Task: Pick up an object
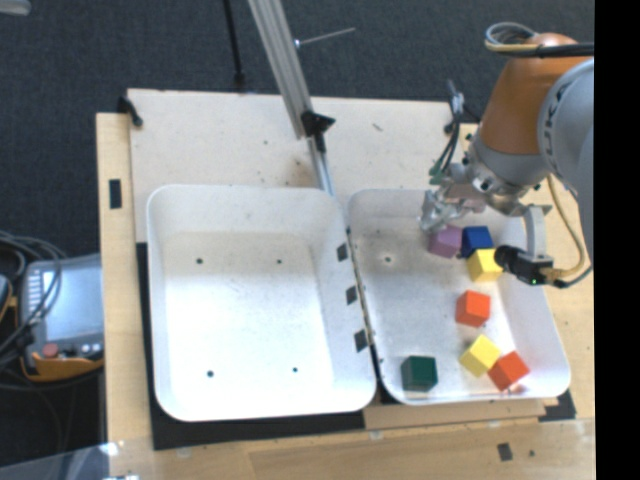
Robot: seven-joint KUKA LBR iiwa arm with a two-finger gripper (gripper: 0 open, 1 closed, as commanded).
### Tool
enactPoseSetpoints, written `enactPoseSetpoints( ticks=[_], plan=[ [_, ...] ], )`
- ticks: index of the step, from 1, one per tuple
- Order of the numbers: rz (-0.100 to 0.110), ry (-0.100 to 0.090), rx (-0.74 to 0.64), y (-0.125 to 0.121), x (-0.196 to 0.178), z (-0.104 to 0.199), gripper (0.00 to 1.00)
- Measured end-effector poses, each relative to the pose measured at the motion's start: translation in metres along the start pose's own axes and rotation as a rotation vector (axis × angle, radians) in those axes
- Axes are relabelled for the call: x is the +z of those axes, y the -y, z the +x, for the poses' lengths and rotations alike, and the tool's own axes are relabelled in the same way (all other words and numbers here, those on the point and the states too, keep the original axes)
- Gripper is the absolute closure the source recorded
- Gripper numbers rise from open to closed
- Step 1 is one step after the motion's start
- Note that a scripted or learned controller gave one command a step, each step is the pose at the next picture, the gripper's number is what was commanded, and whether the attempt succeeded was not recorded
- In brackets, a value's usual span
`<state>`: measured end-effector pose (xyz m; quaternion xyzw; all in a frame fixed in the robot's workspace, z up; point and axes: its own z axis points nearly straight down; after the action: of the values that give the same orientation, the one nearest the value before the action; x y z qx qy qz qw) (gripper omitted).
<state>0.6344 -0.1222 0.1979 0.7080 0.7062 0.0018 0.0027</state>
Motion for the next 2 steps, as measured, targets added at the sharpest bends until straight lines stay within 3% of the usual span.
enactPoseSetpoints(
  ticks=[1,2],
  plan=[
    [-0.001,0.0,-0.006,-0.011,-0.051,0.002,1.0],
    [0.005,-0.002,-0.009,-0.004,-0.056,0.051,1.0]
  ],
)
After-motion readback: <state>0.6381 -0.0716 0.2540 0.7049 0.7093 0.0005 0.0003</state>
